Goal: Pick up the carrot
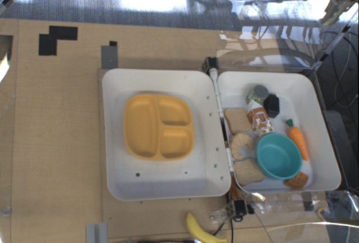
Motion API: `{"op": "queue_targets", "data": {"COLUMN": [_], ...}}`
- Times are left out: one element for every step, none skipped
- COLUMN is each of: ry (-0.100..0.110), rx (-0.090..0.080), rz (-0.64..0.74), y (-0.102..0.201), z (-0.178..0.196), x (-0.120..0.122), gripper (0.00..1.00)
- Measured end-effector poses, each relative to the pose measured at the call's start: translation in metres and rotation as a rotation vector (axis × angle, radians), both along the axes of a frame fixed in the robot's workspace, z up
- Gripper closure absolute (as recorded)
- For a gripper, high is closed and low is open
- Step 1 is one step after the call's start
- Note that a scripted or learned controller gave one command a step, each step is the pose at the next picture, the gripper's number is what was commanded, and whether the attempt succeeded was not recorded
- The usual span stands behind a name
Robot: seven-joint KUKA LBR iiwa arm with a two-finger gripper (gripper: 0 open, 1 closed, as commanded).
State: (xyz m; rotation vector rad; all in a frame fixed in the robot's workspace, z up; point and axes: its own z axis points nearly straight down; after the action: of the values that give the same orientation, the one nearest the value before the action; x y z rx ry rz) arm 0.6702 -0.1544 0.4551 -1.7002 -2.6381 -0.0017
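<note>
Tool (338, 5) blurred at far top right, state untellable; carrot (297, 139) just beside teal bowl (279, 156).

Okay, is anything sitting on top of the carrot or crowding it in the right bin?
Nothing lies on the carrot; its top is exposed. The teal bowl sits tight against its left side, and the right bin wall runs close on its right.

cam: single, fixed above bench (56, 124) | faces down, slanted; both bins (162, 82) in frame
</note>
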Motion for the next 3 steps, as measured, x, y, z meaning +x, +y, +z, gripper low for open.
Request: {"op": "queue_targets", "data": {"ry": [-0.022,-0.020,-0.038], "rx": [-0.013,-0.010,-0.019], "rz": [0.302,0.304,0.307], "y": [-0.051,-0.050,-0.049], "z": [0.086,0.084,0.099], "x": [-0.001,-0.001,0.001], "gripper": [1.00,0.00,1.00]}}
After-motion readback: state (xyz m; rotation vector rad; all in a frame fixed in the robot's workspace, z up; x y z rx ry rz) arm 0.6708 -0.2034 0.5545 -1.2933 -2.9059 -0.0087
